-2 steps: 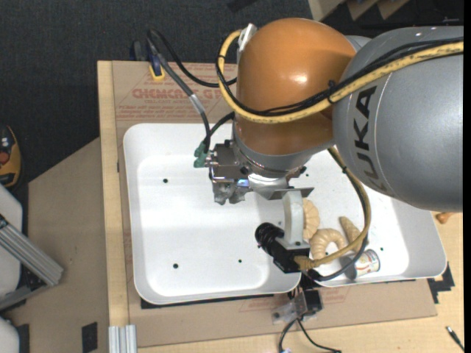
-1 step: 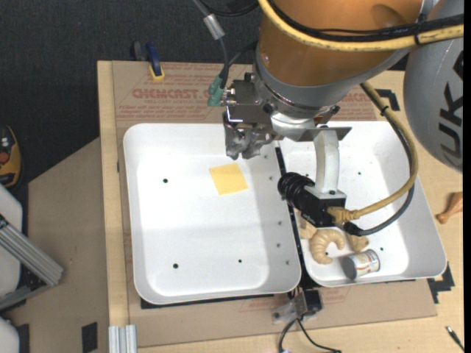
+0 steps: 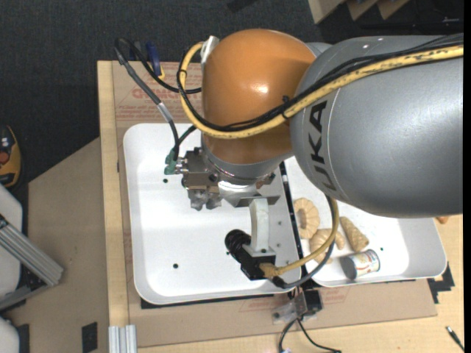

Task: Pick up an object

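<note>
Arm (image 3: 383, 123) overhangs left bin (image 3: 151, 219); gripper (image 3: 200, 188) opening cannot be told; white tube (image 3: 362, 262) lies left-right, cap leftward.

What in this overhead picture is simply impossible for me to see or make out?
Right bin: in the camera view, much of it is hidden under the big grey arm.
Tan pieces: partly covered by the arm, and it is unclear what they are.
Small white bottle: the label is too small to read.
Gripper: seen from above, so whether it holds anything is hidden.
</note>
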Robot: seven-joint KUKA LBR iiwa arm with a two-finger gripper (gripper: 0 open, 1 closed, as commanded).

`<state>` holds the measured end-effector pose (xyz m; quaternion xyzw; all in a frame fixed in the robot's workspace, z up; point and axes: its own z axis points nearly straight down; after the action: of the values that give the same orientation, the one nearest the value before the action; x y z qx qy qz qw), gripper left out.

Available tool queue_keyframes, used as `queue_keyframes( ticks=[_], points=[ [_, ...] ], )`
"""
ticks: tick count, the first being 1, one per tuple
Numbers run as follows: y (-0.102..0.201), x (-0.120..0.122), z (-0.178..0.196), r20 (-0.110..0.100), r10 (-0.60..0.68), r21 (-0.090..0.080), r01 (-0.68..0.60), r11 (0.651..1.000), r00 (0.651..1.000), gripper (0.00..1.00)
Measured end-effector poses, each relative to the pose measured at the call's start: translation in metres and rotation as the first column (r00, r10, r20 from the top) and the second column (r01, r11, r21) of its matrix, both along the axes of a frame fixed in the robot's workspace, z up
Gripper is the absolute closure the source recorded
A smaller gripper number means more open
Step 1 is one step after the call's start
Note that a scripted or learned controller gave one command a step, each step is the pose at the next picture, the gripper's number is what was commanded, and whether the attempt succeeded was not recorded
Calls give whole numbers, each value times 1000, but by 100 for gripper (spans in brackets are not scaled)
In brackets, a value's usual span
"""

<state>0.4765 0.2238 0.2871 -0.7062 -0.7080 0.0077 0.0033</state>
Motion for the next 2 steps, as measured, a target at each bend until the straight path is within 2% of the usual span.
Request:
queue_keyframes(
  ticks=[1,2],
  points=[
    [1,4,181,35,-1,16,1,1000,999,100],
    [0,0,17,-1,-4,-2,4,1000,1000,100]
  ],
)
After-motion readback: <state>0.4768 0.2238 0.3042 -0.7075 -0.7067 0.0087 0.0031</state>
